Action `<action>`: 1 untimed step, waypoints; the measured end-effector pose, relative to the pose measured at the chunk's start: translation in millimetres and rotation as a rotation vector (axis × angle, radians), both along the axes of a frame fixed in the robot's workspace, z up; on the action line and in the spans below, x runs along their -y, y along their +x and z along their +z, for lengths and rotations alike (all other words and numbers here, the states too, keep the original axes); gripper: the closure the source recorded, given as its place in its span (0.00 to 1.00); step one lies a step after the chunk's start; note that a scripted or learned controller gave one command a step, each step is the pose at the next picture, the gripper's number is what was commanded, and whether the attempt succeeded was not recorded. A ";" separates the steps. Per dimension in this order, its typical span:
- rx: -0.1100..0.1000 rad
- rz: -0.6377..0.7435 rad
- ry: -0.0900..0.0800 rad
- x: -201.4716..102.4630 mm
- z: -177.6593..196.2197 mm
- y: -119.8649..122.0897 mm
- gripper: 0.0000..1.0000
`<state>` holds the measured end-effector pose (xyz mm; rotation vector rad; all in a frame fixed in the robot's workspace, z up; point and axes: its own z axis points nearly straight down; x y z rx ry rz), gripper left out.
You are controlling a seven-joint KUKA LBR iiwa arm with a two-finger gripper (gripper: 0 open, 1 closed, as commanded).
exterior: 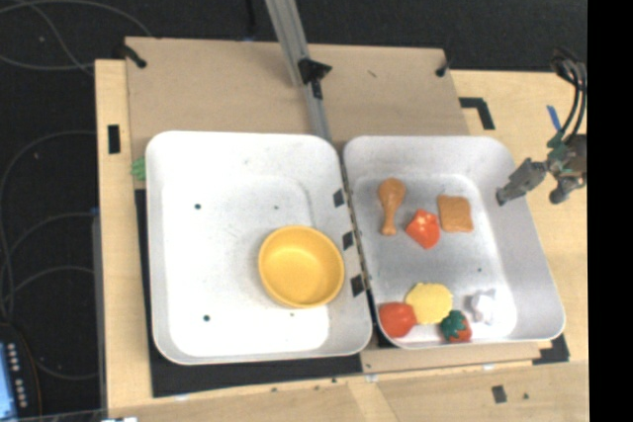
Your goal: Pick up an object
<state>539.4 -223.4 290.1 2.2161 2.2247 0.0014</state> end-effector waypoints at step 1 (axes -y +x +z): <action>0.000 0.000 0.000 0.0 0.0 0.0 0.00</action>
